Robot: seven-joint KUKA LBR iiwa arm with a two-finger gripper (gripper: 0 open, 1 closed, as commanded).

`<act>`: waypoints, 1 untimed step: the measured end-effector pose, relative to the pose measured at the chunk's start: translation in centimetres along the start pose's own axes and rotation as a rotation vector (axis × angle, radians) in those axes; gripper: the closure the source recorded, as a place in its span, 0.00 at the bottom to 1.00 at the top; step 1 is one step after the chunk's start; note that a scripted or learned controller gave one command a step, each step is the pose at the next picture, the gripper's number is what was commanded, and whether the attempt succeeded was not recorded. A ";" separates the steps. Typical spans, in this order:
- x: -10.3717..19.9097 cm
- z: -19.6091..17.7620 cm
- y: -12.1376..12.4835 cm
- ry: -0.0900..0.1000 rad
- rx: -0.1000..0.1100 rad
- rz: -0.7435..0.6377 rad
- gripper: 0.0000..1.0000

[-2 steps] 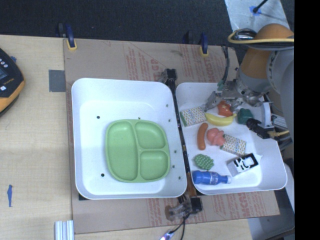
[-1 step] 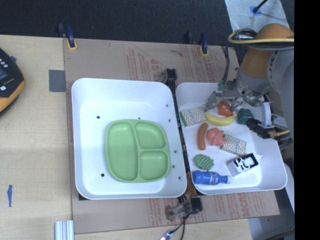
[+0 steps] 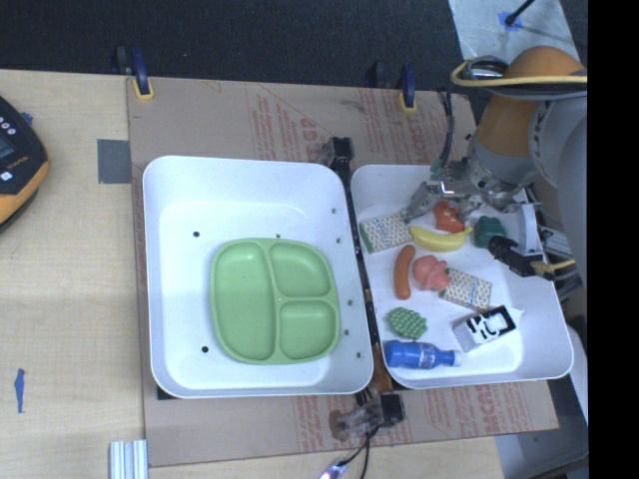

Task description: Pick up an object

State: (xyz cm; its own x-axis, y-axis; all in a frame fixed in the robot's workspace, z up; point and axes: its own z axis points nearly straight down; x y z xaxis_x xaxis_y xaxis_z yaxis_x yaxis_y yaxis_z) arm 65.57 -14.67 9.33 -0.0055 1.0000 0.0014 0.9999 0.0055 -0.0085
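Note:
My gripper hangs low over the far end of the right bin, reaching in from the right. Right beneath it lies a small red-orange object, with a yellow banana just in front of that. A dark green object sits to the gripper's right. Nearer the front are an orange-red sausage, a pink toy, a green textured piece, a blue bottle and a black-and-white box.
Two patterned packets lie flat in the right bin. The left bin holds a green divided plate. An orange-and-black device sits at the bench's left edge.

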 end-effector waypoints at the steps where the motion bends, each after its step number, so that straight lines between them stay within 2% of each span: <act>1: -0.1 -1.1 0.0 -0.001 0.002 -0.003 1.00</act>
State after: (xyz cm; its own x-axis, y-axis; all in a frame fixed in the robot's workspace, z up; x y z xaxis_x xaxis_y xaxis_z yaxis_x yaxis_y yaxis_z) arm 65.57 -14.77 10.39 -0.0081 1.0000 0.0008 0.9999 0.0081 -0.0107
